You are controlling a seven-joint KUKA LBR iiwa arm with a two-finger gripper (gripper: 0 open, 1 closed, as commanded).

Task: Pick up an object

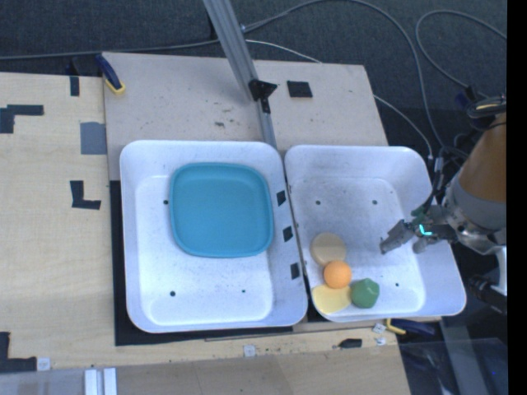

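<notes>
Several small objects lie clustered in the front left corner of the right bin (362, 171): a beige disc (328, 247), an orange ball (337, 274), a flat yellow piece (329, 299) and a green block (364, 292). My gripper (401, 243) hangs over the right side of this bin, to the right of and slightly behind the cluster, clear of every object. It is open, with nothing between its fingers. The grey arm with its orange band (486, 171) reaches in from the right edge.
A blue square plate (221, 209) lies in the left bin (140, 245). A grey metal pole (239, 48) slants down to the wall between the two bins. Cables run across the dark floor behind the bench.
</notes>
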